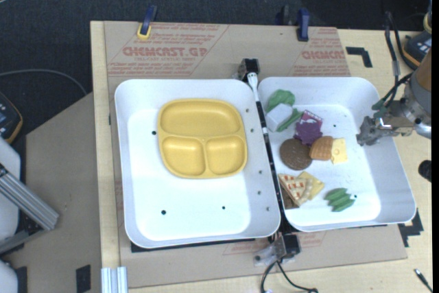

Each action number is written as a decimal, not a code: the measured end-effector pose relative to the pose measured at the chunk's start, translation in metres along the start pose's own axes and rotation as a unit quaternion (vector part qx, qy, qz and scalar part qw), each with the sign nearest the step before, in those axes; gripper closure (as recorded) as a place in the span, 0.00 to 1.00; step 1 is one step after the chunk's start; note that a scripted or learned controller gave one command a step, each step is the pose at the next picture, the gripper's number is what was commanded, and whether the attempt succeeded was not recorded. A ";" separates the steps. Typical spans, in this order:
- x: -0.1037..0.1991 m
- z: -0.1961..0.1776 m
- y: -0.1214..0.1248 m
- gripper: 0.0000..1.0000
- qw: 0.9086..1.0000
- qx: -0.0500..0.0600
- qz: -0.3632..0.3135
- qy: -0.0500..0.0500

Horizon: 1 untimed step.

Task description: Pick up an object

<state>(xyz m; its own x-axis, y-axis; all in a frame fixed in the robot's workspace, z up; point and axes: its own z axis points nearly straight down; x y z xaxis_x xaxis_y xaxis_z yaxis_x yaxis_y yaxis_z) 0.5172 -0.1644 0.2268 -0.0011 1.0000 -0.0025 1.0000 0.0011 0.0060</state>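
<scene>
Approach step: nothing picked yet.
My gripper (pixel 368 130) hangs over the right bin (pixel 391 182); I cannot tell its state. Next, I must descend onto the cheese wedge (pixel 339 151) nearby.

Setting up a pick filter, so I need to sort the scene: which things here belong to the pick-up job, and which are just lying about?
Job:
gripper
right bin
purple toy
brown disc
cheese wedge
green pods
waffle pieces

Lying about:
left bin
yellow tray
clamps
</scene>
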 end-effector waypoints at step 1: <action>0.052 0.001 -0.007 1.00 1.000 0.004 -0.002 0.003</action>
<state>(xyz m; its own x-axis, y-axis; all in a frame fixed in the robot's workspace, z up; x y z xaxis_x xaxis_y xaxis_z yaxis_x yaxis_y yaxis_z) 0.5097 -0.1124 0.2260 -0.0051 1.0000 0.0031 1.0000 0.0051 -0.0020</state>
